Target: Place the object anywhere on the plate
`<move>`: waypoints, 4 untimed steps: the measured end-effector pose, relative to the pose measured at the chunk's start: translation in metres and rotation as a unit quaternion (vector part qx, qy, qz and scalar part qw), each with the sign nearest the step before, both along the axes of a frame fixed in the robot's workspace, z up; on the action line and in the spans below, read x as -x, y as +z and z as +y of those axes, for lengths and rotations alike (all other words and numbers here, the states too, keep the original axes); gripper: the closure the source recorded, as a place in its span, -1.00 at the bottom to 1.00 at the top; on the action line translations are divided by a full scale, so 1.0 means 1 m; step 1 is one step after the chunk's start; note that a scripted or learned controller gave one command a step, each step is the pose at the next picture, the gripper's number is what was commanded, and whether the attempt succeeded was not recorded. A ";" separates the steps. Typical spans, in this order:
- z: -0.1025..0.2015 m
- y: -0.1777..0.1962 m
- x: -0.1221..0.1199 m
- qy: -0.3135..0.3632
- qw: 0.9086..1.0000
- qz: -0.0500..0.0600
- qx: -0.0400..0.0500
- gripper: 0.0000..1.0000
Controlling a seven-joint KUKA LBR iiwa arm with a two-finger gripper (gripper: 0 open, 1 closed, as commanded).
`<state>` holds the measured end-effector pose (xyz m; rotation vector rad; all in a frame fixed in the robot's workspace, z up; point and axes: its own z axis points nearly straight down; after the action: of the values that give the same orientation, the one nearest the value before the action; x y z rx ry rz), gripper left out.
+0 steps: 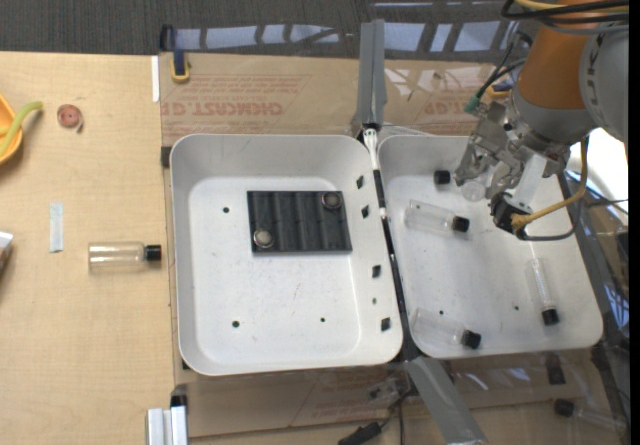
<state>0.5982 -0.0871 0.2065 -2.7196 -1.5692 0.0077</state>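
The clear vials [437, 221] with black caps lay in the right bin [590, 318], looking light, smooth and likely to roll; mid-body seemed best. The claw [487, 176] hovered there; whether it held one could not be told.

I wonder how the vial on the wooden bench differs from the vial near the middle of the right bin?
The bench vial lies outside both bins on bare wood, level across the view; the right-bin vial lies on the bin's white floor, slightly slanted. The bench vial looks yellowish, the right-bin vial paler. Both are clear, on their sides, with dark caps pointing right.
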 end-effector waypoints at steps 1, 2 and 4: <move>-0.032 0.094 -0.061 -0.050 0.999 -0.001 0.001 1.00; 0.054 0.045 -0.016 0.128 0.992 0.000 -0.001 1.00; -0.005 0.029 -0.029 0.232 0.973 -0.001 0.000 1.00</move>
<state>0.6271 -0.0921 0.2359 -2.2832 -2.1581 0.0042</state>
